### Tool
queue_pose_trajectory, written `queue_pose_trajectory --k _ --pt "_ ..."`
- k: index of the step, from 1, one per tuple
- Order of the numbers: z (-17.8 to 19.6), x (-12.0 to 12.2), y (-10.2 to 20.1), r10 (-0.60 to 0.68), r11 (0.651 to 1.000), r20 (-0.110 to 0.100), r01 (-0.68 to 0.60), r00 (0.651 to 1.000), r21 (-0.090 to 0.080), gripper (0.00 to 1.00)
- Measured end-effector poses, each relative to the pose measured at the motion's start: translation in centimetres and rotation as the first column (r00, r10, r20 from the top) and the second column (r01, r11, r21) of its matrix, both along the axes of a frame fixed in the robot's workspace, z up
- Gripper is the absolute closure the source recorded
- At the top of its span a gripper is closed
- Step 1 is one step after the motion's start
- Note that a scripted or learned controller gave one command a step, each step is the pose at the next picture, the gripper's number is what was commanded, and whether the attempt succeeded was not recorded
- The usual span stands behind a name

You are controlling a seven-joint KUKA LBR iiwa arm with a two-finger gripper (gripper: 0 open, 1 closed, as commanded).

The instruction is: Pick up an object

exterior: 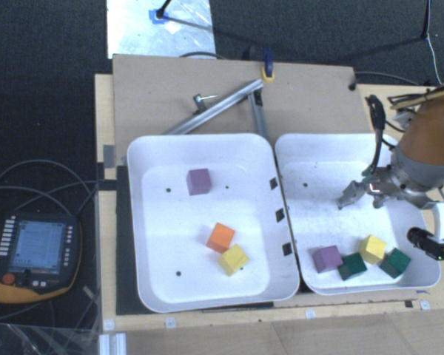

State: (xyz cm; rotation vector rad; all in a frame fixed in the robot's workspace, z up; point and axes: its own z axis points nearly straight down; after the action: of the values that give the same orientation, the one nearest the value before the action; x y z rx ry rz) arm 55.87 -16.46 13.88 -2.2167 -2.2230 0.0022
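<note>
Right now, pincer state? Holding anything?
Pincer: open, holding nothing. It sits over the right bin, above bare floor, apart from the blocks along that bin's near edge.

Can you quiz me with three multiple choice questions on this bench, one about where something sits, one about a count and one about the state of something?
1. Where does the orange cube lie?
A. In the left bin, touching the yellow cube
B. In the right bin, beside a green cube
C. On the brown board behind the bins

2. How many cubes lie in the right bin?
A. Two
B. Four
C. Six

3. What is the state of the gripper?
A. It clamps the purple cube of the left bin
B. It carries a yellow cube above the left bin
C. It hangs over the right bin with no cube between its fingers

Answers:
1 A, the orange cube meets the yellow one at a corner near the left bin's middle.
2 B, one purple, two green and one yellow cube sit along its front wall.
3 C, the four cubes all lie nearer the front wall, apart from it.
</note>
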Motion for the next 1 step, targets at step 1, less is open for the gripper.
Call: queue_pose_trajectory --k 1 --pt "-5.13 -0.04 0.03 0.000 1.000 0.000 0.000 1.000 0.000 0.00"
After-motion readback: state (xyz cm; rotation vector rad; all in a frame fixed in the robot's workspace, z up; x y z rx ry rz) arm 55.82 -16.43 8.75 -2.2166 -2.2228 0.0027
